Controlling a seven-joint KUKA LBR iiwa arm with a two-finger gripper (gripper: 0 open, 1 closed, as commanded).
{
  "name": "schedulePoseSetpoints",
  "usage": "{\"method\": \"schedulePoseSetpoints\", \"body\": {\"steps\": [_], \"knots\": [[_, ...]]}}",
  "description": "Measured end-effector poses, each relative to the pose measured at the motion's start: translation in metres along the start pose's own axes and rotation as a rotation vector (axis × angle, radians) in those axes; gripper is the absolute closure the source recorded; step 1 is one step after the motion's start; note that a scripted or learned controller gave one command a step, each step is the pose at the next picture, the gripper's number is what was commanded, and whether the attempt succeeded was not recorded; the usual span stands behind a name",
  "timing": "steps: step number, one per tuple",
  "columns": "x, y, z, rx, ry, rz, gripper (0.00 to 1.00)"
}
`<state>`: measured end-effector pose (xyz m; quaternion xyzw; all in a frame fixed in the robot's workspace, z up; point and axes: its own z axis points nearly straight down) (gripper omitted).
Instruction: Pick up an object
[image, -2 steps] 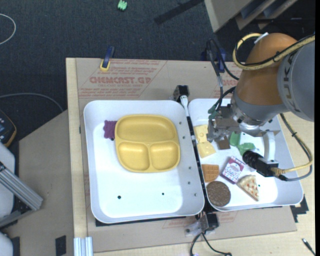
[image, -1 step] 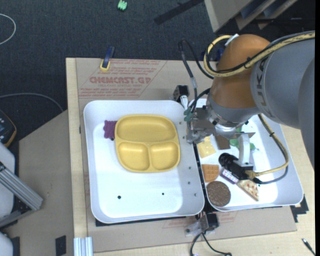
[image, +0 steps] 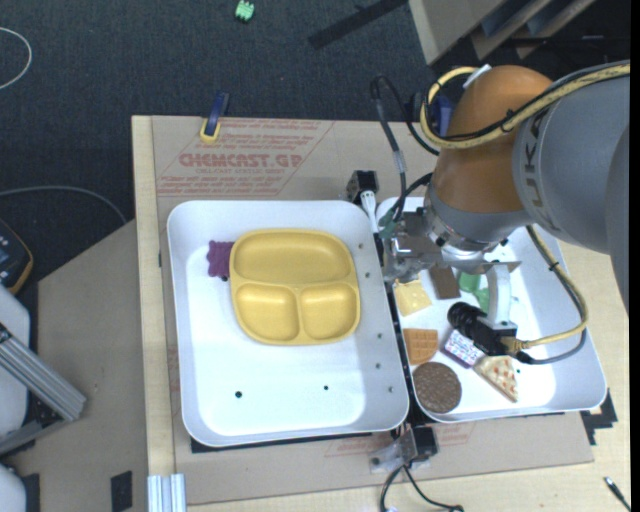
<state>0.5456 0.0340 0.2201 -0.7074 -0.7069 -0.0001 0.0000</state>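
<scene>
My gripper (image: 447, 272) hangs low over the upper middle of the right bin (image: 565, 385), under the orange band and bulky grey wrist that hide much of that bin. Several toy foods lie just below and left of it. They include a pale yellow cheese square (image: 412, 297), an orange waffle cracker (image: 421, 345), a round brown cookie (image: 437, 386), a pizza slice (image: 499, 375) and a small purple-and-white packet (image: 462, 347). A green piece (image: 473, 287) peeks out beside the gripper. I see nothing clearly held.
The left bin (image: 270, 405) holds a yellow three-compartment plate (image: 295, 283), with a small purple object (image: 218, 258) at the plate's left edge. Cables run along the divider between the bins. Both bins rest on a cardboard sheet (image: 250, 150).
</scene>
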Motion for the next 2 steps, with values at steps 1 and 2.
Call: {"method": "schedulePoseSetpoints", "body": {"steps": [1,2], "knots": [[0.013,-0.004,-0.005,-0.001,0.001,-0.003,1.0],[-0.004,-0.008,0.004,0.004,0.0,0.001,1.0]]}}
